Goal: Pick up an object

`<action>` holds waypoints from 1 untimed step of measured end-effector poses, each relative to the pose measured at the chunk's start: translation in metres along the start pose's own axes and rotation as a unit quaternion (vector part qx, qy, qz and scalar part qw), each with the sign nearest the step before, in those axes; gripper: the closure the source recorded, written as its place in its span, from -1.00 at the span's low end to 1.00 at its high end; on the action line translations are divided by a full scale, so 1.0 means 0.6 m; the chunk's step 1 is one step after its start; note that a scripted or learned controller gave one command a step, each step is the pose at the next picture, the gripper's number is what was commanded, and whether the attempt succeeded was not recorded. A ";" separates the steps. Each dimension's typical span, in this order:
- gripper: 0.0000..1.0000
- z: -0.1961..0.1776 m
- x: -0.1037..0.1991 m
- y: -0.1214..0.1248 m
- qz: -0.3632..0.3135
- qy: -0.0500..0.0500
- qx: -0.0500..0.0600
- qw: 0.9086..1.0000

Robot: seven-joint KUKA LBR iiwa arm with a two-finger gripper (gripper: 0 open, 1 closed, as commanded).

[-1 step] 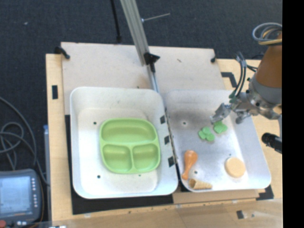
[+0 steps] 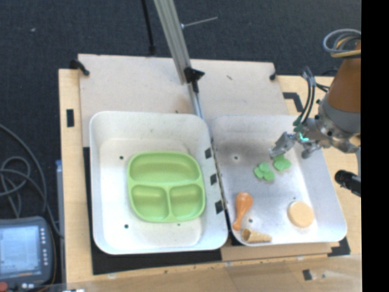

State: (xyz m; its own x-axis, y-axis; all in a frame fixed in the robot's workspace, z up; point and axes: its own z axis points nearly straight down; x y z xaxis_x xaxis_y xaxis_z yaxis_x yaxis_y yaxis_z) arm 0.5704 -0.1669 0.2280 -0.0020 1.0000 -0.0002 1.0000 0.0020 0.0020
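Approach is the step you're in: gripper, fingers apart and holding nothing, hovers just beyond the green toy pieces; next, lower onto them.

Bright, even overhead light here, and the two white bins nearly wash out against the dark floor. Shadows stay soft and faint. The picture is coarse and slightly blurred throughout.
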 end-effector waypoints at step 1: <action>-1.00 0.073 -0.005 0.009 0.001 -0.001 0.002 1.000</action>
State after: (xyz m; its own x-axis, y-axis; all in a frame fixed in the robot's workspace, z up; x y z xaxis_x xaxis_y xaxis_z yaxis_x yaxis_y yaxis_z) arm 0.5758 -0.1700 0.1839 0.0004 1.0000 -0.0017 1.0000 -0.0004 -0.0026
